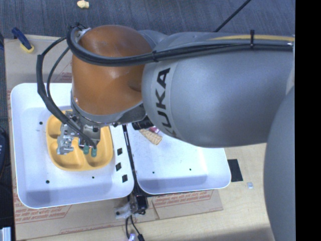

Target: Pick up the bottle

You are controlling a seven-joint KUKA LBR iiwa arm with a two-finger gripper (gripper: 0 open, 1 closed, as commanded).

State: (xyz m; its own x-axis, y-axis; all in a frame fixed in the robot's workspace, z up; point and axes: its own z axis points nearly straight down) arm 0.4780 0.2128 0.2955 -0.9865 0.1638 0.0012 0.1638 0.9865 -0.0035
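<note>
Grey carpet [175,9] backs two white bins [30,185]; tool [75,142] over yellow dish [62,159], grip state unclear.

Your bench [235,220] is a light wooden top, and two shallow white bins sit directly on it, side by side and touching along their inner rims. The left bin [22,134] lies toward the bench's left edge, the right bin [200,177] nearer its middle. Brown cardboard [188,201] shows from under the bins along the near edge. You can see a blue-and-yellow object [22,39] resting at the far left corner.
</note>
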